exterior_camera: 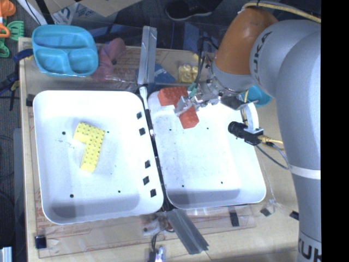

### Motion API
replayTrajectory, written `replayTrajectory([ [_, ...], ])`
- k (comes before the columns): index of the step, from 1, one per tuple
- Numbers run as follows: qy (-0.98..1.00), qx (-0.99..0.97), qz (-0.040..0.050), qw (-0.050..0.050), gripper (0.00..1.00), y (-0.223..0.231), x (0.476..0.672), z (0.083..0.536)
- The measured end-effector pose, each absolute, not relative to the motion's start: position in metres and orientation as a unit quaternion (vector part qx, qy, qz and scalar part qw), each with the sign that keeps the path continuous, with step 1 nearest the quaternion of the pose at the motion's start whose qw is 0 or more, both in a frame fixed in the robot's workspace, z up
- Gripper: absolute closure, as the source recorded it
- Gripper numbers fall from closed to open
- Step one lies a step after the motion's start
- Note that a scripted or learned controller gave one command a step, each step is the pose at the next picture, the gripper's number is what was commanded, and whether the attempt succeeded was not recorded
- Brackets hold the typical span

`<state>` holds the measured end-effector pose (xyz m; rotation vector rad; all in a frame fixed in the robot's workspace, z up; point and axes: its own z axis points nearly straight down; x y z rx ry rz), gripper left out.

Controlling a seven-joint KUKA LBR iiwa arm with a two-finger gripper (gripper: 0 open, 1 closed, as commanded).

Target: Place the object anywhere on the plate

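Observation:
A small red block (pixel 189 119) shows in the right bin (pixel 218 168), tilted, right under the tip of my gripper (pixel 187 106). It meets the gripper in this view, and the wrist hides how they touch. A second, flatter red-orange piece (pixel 170 95) lies just behind it in the bin's far left corner. The blue divided plate (pixel 64 51) rests on the bench beyond the left bin, at the far left. A yellow L-shaped studded brick (pixel 90 143) lies in the left bin (pixel 60 201).
A purple-brown soft item (pixel 110 55) sits beside the plate, and a yellow item (pixel 188 72) lies behind the right bin. A grey divider (pixel 147 53) stands upright between the bins' far ends. The arm's grey body (pixel 297 91) covers the right side.

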<state>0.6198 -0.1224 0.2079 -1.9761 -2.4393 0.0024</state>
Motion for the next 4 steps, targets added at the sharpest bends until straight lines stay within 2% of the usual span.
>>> replayTrajectory([
  [1,-0.765,-0.644,0.0011,0.001,1.0,-0.064,0.657,0.19],
  [3,-0.79,-0.613,0.0005,-0.001,1.0,-0.058,0.657,0.218],
  [4,-0.836,-0.548,0.001,0.002,1.0,-0.063,0.657,0.213],
])
